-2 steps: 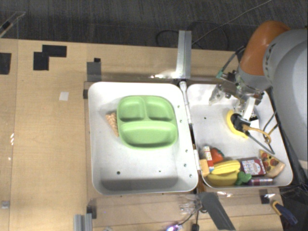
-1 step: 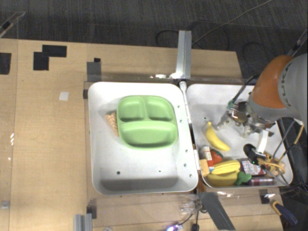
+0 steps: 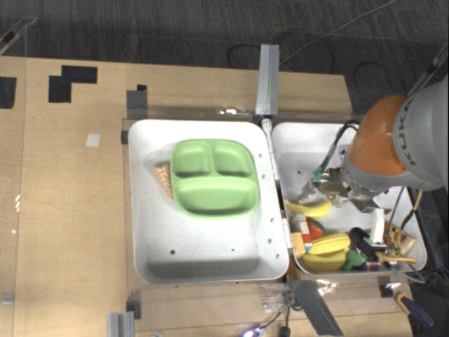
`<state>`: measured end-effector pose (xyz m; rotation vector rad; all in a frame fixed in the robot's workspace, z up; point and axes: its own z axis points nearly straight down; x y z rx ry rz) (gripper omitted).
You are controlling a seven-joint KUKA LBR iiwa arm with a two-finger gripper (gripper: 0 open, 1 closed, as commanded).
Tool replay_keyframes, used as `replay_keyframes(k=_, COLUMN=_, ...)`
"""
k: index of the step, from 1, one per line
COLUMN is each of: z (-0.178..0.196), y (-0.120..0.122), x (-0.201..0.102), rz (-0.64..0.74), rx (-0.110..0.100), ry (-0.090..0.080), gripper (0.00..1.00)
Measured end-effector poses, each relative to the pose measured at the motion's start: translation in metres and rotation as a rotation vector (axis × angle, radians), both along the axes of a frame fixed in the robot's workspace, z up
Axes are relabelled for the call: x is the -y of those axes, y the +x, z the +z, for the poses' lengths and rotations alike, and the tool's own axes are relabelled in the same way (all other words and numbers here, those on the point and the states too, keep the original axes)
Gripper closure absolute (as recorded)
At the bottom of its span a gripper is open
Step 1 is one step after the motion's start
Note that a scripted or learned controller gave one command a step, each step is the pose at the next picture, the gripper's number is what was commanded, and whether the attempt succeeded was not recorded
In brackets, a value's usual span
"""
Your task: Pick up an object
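I have one fixed camera, mounted above the desk (image 3: 63, 209) and looking down at a slant, so the far edge and dark carpet (image 3: 175, 12) sit at the top of frame. It stands far enough back to take in both white bins whole: left bin (image 3: 147, 251) near centre, right bin (image 3: 295, 146) toward the right edge. The arm (image 3: 400, 146) enters from the right and covers part of the right bin; its lower right corner is probably cropped slightly, hard to judge.
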<state>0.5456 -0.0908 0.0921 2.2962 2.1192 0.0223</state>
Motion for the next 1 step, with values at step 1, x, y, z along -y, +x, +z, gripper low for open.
replay_keyframes(k=1, z=0.0006, y=0.0169, x=0.0051, rz=0.387, rx=-0.005, ry=-0.007, gripper=0.0)
